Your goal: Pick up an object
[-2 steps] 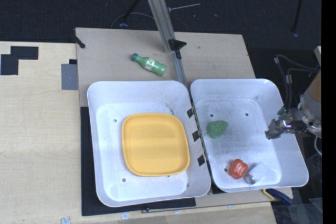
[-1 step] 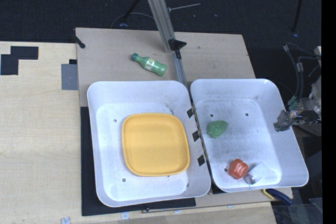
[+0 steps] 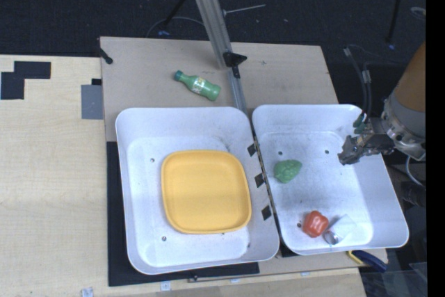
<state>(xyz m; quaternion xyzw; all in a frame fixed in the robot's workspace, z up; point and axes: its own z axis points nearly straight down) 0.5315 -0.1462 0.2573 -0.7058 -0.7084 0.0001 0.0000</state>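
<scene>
A green lumpy object (image 3: 287,170) lies in the right bin (image 3: 313,125), near its left side. A red object (image 3: 315,223) rests near that bin's front edge, with a small grey and clear item (image 3: 334,234) just to its right. A yellow square plate (image 3: 206,190) sits in the left bin (image 3: 139,129). My gripper (image 3: 351,153) hangs over the right bin's right part, well to the right of the green object and above the red one in the view. Nothing shows between its dark fingers.
A green bottle (image 3: 197,85) lies on the bench behind the left bin. A slanted metal rail (image 3: 215,17) rises from the bench at the back, between the bins. The arm's orange band (image 3: 416,83) is at the right edge.
</scene>
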